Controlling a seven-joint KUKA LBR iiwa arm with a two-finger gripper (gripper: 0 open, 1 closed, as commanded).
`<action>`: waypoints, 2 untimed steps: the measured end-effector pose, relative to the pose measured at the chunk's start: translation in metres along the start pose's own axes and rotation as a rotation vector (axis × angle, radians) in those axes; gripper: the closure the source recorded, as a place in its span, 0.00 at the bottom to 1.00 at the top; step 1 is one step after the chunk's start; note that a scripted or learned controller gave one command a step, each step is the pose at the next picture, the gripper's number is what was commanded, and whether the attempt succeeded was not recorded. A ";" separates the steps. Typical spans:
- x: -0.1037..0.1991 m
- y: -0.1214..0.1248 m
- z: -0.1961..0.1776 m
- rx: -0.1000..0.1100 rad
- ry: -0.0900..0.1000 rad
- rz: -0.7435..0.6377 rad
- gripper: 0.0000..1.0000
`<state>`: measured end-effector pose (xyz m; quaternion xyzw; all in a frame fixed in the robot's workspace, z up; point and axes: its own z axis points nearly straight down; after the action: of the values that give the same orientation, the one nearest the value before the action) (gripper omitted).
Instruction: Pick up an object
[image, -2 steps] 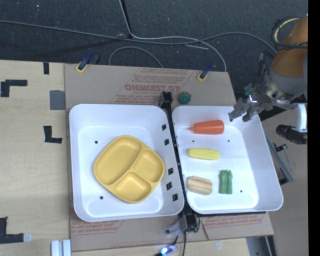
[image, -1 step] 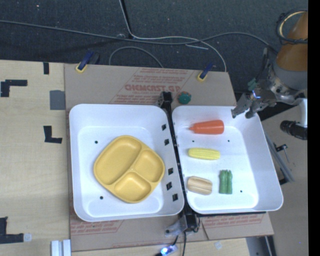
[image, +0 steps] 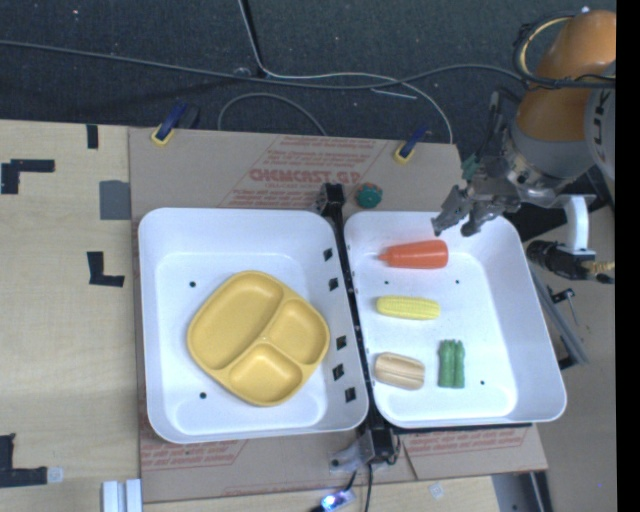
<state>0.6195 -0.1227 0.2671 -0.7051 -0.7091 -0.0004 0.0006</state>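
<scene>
Two shallow white plastic bins sit side by side on a sheet of brown printed cardboard (image: 300, 175), which lies on the pale wooden bench (image: 60, 330). The left bin (image: 160, 300) holds a yellow three-compartment plastic plate (image: 258, 337), set at a slant near the bin's centre. The right bin (image: 530, 340) holds four toy food items. An orange plastic carrot (image: 416, 256) lies on its side at the far end of the bin, its length running left to right. A yellow corn cob (image: 407, 309) lies nearer, just below the carrot and roughly parallel to it. At the near end, a tan bread roll shaped like a hot-dog bun (image: 399, 371) lies on the left, and a green bundle resembling asparagus (image: 452, 364) lies to its right — the two are close but apart. A small teal round object (image: 370, 196) rests on the cardboard just beyond the far edge of the bins, near the divide between them. The grey arm with its orange band (image: 560, 115) enters from the far right. The two-finger gripper (image: 468, 217) hangs over the far right corner of the right bin, just beyond and to the right of the carrot's right end; its dark fingers (image: 447, 216) are spread apart — released, with nothing between them. Black cables (image: 330, 85) run across the dark surface beyond the cardboard.
</scene>
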 end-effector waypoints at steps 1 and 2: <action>0.054 -0.013 0.012 0.002 0.000 0.000 1.00; 0.109 -0.024 0.025 0.003 0.000 0.000 1.00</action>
<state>0.5950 -0.0137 0.2420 -0.7050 -0.7092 0.0006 0.0016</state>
